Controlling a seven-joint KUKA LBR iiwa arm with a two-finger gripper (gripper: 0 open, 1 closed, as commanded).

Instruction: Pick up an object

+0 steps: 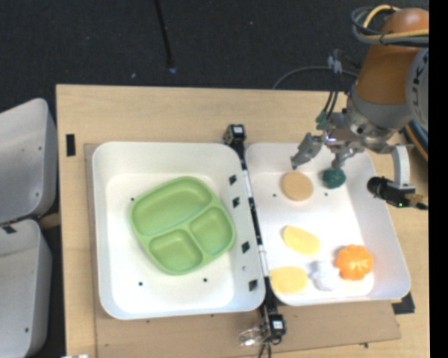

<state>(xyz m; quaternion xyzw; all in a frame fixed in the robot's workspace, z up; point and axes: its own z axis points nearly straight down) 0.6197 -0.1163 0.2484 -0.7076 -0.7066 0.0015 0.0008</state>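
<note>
Gripper [322, 157] spread wide | low above right bin [373, 233] | beside tan disc [297, 186]

Perhaps partial letters "UK" on the arm [420, 73], right edge.

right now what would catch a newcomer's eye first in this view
The green divided plate lies in the left bin. In the right bin, the bright orange toy sits near the front right corner. The gripper hangs over the far end of that bin, above a tan disc and a dark green piece.
</note>
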